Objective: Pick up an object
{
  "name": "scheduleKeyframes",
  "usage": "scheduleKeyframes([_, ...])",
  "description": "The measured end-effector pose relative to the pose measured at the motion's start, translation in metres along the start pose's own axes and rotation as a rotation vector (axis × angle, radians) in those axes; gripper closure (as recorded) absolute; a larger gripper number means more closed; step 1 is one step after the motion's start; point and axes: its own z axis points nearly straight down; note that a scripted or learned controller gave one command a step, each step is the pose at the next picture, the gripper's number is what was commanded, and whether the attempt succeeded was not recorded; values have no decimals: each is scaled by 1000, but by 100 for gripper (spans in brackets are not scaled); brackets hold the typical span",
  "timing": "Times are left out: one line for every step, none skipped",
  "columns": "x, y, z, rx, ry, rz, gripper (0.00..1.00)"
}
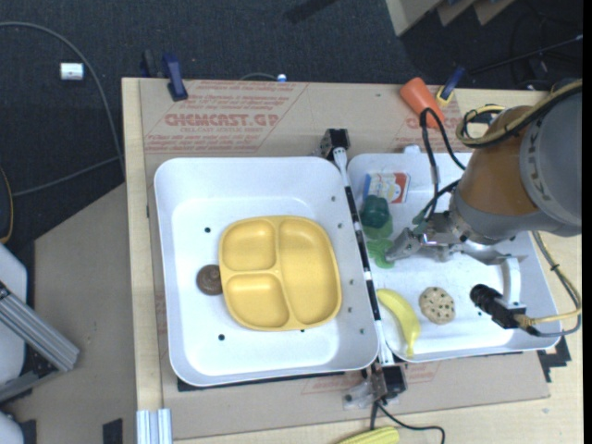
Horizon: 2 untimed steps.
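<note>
The grey arm with the orange band reaches in from the right over the right-hand shallow white bin (546,326), and its claw (400,248) hangs low at that bin's left side, beside a green bottle-shaped object (376,217). Whether the claw is apart or together I cannot tell; nothing is seen between its tips.

The candidates lie in this bin: the green object just beside the claw, a yellow banana (400,314) at the near left corner, and a round speckled cookie (437,304) right of the banana. The green object seems the likeliest target. A good grasp would centre the tips on either side of it before closing, keeping clear of the bin wall on the left.

In the left-hand white bin (176,248) a yellow divided plastic tray (277,273) overlaps a small brown round thing (209,279), half hidden. A white card with red print (393,186) at the far end is partly covered and unreadable. The arm's bulk hides the right bin's far right part.
</note>
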Motion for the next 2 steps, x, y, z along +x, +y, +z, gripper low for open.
scheduleKeyframes([10,62,1,2,-1,1,0])
scheduleKeyframes([2,108,3,48,-1,-2,0])
